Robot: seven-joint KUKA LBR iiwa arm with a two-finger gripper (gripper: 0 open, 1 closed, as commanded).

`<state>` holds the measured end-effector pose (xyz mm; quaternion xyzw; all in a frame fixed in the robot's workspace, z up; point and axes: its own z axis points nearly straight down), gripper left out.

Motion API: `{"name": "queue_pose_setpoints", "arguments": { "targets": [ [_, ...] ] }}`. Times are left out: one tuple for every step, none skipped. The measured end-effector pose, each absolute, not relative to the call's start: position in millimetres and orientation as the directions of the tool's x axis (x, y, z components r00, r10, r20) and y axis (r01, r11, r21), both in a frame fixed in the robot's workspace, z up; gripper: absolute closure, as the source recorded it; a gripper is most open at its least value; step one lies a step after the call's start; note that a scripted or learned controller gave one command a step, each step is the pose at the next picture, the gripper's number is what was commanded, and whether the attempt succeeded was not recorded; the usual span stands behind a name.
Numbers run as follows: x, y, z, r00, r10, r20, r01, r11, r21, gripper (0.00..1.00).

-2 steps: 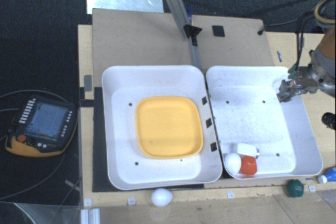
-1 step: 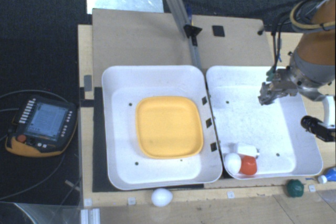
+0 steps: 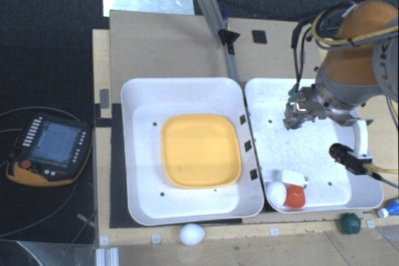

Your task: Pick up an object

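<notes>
Two-finger gripper [image 3: 294, 116], jaws' state impossible to tell, is hovering over bare right white bin [image 3: 324, 91] floor; small red-orange ball [image 3: 295, 196] is sitting wedged in the near corner, risking a miss.

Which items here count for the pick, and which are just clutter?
For the pick: gripper over the right bin; orange-red object, white ball and white block in that bin's near corner.

Clutter: yellow plate, white egg, green ball, teach pendant.
</notes>
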<state>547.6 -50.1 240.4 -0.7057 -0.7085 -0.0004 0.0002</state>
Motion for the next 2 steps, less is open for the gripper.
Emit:
{"name": "queue_pose_setpoints", "arguments": {
  "targets": [
    [534.5, -2, 244, -0.005, 1.0, 0.001, 1.0, 0.005, 0.001, 1.0],
    [535.7, 47, 247, -0.005, 1.0, 0.001, 1.0, 0.005, 0.001, 1.0]
  ]
}}
